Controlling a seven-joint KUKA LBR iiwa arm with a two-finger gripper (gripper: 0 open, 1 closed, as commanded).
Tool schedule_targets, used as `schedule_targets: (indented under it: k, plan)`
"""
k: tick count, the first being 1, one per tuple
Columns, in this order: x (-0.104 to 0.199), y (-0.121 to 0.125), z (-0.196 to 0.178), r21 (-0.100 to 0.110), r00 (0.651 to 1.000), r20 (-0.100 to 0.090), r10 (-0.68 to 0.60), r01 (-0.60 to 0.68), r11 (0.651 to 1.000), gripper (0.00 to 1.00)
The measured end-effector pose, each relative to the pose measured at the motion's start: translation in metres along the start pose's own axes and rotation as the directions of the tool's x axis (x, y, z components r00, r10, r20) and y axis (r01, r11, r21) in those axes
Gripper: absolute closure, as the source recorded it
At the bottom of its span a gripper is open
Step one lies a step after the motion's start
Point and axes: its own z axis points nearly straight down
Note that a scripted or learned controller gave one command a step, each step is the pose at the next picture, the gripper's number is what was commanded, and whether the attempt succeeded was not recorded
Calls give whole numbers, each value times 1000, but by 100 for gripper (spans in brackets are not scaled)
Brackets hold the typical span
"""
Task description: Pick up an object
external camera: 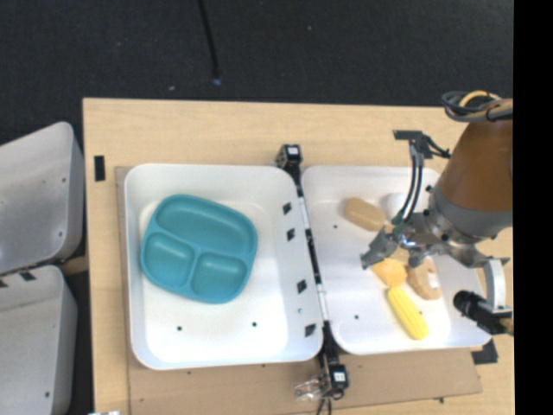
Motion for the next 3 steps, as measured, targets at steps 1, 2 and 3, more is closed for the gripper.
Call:
schedule_targets:
  k: [1,2,3]
  plan:
    - [0,3,-6,-13,1000,2,-3,3,1000,0]
    - [6,8,53,-7,1000,2,1,-1,1000,0]
    - [-3,1,111,-6,1000,2,1,-1,1000,0]
